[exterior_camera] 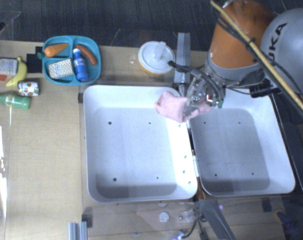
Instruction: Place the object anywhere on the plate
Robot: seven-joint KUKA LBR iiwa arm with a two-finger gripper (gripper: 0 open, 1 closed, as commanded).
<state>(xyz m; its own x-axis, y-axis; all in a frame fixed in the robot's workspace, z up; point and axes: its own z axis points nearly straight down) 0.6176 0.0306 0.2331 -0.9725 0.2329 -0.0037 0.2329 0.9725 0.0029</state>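
A pale wooden bench under a dark carpeted floor edge carries everything here, seen from above at a slant. At the far left lie a small carton, a yellow banana, a little printed can and a green bottle on its side. Just right of them sits a blue divided plate holding an orange carrot-like piece, a blue bottle, a sausage-like piece and a patterned square in its compartments. Further right, near the back edge, stands a white lidded cup with a yellowish base. Below it the left white bin lies beside the right white bin, their inner walls touching. A pink crumpled cloth sits at the back right corner of the left bin, draped over the shared rim, well apart from the plate. The gripper hangs right at the cloth's right edge; its fingers appear to pinch the fabric, which bunches up against them. Above it rises the orange and grey arm, reaching in from the right
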